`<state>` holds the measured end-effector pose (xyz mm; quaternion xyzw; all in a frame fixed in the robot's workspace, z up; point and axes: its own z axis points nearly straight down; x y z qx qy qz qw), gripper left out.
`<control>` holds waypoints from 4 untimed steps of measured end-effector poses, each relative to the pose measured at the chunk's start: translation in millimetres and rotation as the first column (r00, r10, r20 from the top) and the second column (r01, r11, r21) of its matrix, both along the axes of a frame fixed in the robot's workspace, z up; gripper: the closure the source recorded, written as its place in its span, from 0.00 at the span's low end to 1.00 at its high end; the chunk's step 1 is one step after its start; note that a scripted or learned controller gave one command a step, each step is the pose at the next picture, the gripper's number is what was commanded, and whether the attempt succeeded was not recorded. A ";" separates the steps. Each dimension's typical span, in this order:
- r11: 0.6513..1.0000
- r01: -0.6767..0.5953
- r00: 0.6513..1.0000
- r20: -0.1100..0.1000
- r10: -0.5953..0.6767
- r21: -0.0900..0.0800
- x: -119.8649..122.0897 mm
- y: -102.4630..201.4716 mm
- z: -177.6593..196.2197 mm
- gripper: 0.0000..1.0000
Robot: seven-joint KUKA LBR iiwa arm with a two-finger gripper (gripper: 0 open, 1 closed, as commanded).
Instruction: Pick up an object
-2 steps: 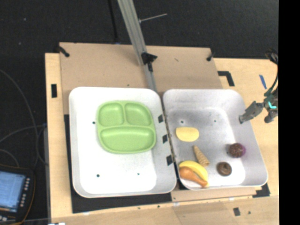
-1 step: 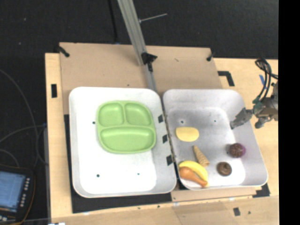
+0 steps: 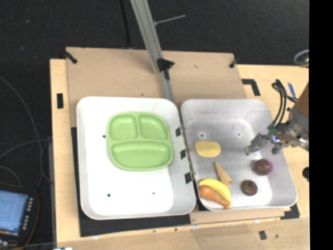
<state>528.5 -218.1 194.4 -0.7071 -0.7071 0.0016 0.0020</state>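
The right bin [image 3: 229, 113] holds a flat yellow round piece [image 3: 207, 149], a tan cone [image 3: 223, 172], a banana [image 3: 217, 187] lying against an orange fruit [image 3: 209, 194], a brown doughnut [image 3: 249, 187] and a purple round fruit [image 3: 262, 166]. My gripper [image 3: 263, 149] reaches in from the right and hangs over the bin's right side, just above the purple fruit. Its fingers [image 3: 254, 144] are spread open with nothing between them.
The left bin [image 3: 93, 191] carries a green divided plate [image 3: 139, 141]. A slanted metal pole [image 3: 148, 30] rises behind the bins. Cables [image 3: 281, 100] hang by the arm at the right edge. A small screen [image 3: 15, 211] sits at the bottom left.
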 end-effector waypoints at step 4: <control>1.000 -0.003 1.000 0.013 0.004 -0.005 12.4 0.0 58.3 1.00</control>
